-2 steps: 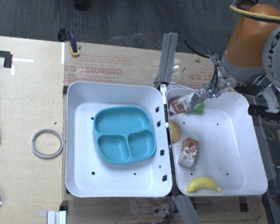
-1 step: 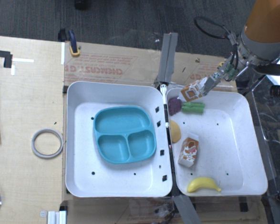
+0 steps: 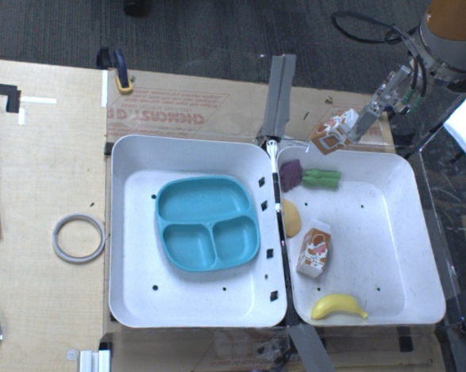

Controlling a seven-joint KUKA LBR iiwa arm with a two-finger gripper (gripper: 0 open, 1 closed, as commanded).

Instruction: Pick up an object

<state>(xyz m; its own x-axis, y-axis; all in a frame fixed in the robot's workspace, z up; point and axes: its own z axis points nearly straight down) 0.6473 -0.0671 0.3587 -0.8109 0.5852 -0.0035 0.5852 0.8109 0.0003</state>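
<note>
Small carton (image 3: pixel 332 133), apparently brown-and-white, in gripper (image 3: pixel 350 128)

Claw (image 3: pixel 356 128) above right bin's (image 3: pixel 420 234) far rim, apparently gripping small brown-white carton (image 3: pixel 333 132). In the bin: purple-green plush (image 3: pixel 307 176), second carton (image 3: pixel 313 253), yellow banana (image 3: pixel 339 307). Left bin (image 3: pixel 126 237) holds blue divided plastic tray (image 3: pixel 207 222).
</note>
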